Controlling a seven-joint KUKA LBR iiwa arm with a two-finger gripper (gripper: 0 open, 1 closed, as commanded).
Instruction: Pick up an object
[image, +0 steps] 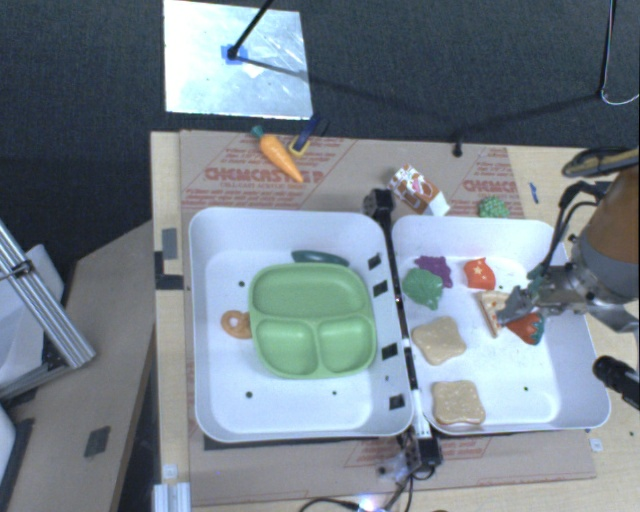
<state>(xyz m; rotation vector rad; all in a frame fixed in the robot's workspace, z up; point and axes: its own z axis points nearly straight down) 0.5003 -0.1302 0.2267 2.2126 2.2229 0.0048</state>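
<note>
Reaching in from the right, the grey arm had its tool low in the right-hand shallow white bin, at a small red toy, perhaps a strawberry, with a tan slice-shaped piece just beside it. Whether the tool was spread or pinched I could not tell; dark parts blurred together there. Judged step: the grasp attempt itself, at the red toy. Elsewhere in that bin: green broccoli-like toy, purple grape cluster, red tomato-like piece, two tan bread-like slices. Left-hand bin carried a green divided plastic plate. Next move probably called for a firm closure, then a straight lift clear of the neighbouring slice.
</note>
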